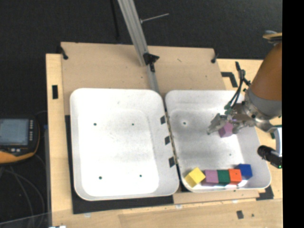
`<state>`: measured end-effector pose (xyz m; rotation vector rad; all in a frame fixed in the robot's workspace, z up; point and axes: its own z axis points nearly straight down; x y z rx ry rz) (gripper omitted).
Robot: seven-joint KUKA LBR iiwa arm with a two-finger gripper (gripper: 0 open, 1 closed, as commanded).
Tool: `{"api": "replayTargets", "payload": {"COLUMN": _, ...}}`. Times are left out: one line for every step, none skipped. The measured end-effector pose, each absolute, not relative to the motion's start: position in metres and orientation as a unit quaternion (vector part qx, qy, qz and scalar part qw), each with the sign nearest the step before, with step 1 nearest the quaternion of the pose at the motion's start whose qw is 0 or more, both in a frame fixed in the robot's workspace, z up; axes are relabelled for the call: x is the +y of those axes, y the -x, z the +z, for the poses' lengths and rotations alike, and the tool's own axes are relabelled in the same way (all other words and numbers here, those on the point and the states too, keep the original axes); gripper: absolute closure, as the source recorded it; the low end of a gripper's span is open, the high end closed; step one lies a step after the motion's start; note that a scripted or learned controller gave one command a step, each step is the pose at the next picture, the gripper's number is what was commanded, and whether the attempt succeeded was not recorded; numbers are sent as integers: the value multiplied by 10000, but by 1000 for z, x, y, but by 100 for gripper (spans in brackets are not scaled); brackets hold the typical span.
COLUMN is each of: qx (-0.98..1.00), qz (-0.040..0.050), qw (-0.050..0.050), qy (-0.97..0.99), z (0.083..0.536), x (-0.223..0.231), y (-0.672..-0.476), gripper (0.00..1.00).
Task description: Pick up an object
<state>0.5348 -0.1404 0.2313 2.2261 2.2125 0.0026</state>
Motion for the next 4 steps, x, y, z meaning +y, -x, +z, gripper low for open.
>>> {"api": "replayTargets", "payload": {"qx": 7042, "qz": 9, "qw": 17, "qy": -7100, "z": 231, "x": -141, "y": -535, "gripper": 0}}
{"api": "replayTargets", "payload": {"qx": 7088, "qz": 2, "qw": 15, "qy": -7054, "z": 95, "x": -138, "y": -648, "gripper": 0}}
{"api": "replayTargets", "payload": {"qx": 7092, "qz": 34, "qw": 41, "qy": -7050, "z": 171, "x": -103, "y": -675, "gripper": 0}}
{"api": "replayTargets", "payload": {"qx": 7094, "qz": -9, "qw": 9, "qy": -7048, "z": 166, "x": -105, "y": -672, "gripper": 0}}
